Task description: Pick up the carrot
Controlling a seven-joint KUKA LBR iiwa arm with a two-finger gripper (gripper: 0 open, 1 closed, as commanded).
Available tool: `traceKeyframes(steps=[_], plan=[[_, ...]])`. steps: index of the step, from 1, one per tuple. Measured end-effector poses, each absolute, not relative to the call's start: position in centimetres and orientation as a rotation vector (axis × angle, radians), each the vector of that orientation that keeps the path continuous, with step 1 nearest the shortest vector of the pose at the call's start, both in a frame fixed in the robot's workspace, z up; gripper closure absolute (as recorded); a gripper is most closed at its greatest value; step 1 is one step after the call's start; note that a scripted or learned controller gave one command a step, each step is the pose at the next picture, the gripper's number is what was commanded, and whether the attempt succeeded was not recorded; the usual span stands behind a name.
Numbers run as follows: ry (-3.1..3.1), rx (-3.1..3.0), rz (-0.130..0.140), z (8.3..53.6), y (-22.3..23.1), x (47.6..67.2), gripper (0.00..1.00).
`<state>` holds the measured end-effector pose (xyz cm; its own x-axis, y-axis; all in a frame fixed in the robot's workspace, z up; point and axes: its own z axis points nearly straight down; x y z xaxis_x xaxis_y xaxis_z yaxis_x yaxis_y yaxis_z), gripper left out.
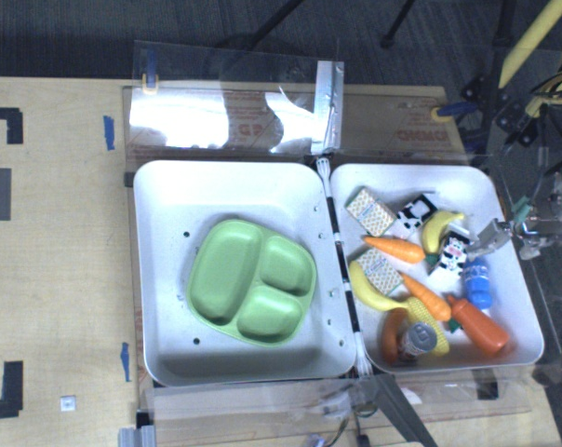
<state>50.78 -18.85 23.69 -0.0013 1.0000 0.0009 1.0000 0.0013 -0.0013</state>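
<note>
Three orange carrots lie in the right bin point(515, 298). A small carrot point(395, 248) lies near the middle, and a second carrot point(426, 296) slants below it. A thicker, redder carrot point(483, 331) rests by the front right corner. My gripper point(498, 234) shows as a small metallic shape over the bin's right rim. It stands to the right of the carrots and apart from them. Nothing is visibly held.
The right bin also holds two yellow bananas point(372, 290), two patterned packets point(370, 212), a black-and-white block point(413, 214), a blue bottle point(477, 283) and a can point(417, 337). A green divided plate point(251, 279) lies in the left bin point(160, 203). A clear panel point(234, 101) stands behind.
</note>
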Motion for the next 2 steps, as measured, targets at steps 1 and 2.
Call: traceKeyframes(steps=[1,2], plan=[[-2.592,-1.772,0.000,15.5,-12.8,53.4,0.00],[-2.747,-1.541,-0.008,9.3,-11.8,56.9,0.00]])
